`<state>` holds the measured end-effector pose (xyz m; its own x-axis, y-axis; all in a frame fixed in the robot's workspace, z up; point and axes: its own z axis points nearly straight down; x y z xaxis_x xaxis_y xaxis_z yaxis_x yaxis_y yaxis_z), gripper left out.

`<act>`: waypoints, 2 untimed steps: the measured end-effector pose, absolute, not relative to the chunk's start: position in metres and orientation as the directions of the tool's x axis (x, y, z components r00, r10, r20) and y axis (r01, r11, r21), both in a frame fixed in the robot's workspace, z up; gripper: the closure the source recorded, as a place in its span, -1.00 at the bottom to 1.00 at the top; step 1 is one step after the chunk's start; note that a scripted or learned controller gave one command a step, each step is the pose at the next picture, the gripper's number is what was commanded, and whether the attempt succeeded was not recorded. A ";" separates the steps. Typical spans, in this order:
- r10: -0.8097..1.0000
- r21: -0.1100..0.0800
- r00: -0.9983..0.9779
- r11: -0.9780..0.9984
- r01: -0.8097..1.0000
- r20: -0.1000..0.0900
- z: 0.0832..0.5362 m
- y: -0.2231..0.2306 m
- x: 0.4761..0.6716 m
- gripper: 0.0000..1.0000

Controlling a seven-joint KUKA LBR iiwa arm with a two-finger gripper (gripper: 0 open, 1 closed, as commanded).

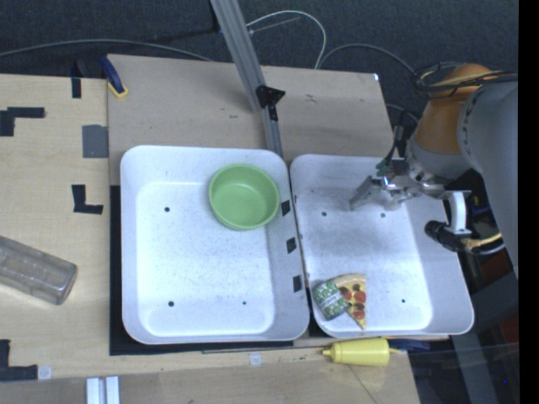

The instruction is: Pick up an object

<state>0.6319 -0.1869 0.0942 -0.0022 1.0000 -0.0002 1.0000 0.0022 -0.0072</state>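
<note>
I am seeing the pincer (pixel 370 194) spread wide, carrying nothing. The pizza slice (pixel 342 297) is lying ungrasped; picking is pending.

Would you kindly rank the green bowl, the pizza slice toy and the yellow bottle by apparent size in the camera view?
1. green bowl
2. yellow bottle and pizza slice toy: too alike to rank.

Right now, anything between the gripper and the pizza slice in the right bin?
No. In the camera view, only bare white bin floor separates the gripper from the pizza slice.
</note>
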 end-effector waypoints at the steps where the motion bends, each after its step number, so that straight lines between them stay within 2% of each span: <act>1: 1.000 -0.002 -0.004 0.004 1.000 -0.001 0.108 -0.186 0.634 1.00; 2: 1.000 0.003 -0.002 0.002 1.000 0.000 0.161 -0.181 0.626 1.00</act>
<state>0.6257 -0.1813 0.1612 -0.0017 1.0000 -0.0004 1.0000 0.0017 0.0033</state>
